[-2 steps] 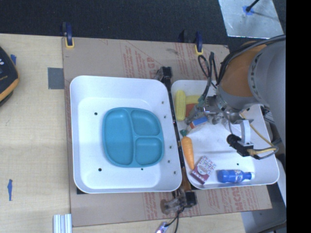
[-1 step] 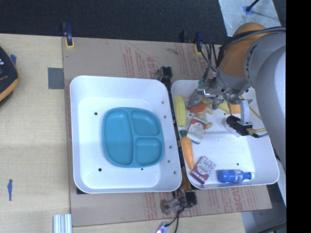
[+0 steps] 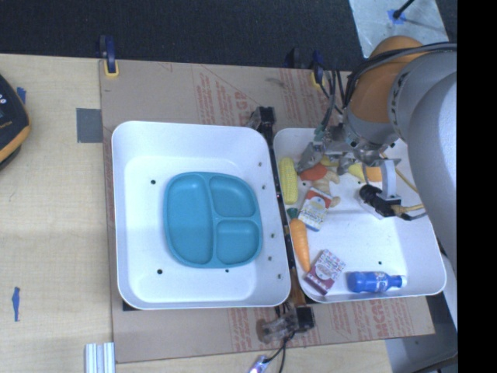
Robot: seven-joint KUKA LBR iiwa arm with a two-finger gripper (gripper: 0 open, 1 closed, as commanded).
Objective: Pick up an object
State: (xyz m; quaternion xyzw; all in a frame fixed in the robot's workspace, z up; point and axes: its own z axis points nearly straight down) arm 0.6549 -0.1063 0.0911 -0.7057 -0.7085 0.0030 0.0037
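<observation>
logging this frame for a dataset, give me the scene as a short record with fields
left bin: white, holds a blue divided plate
right bin: white, holds mixed small items
corn cob: along the right bin's left wall, far half
carrot: same wall, nearer the camera
pale packet: beside the corn cob and carrot
maroon packet: near edge, left of the blue bottle
blue bottle: lying on its side
claw: over the right bin's far end
grasp: cannot tell

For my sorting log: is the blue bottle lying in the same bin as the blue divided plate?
No, the blue bottle lies in the right bin, the blue divided plate in the left bin.
</observation>
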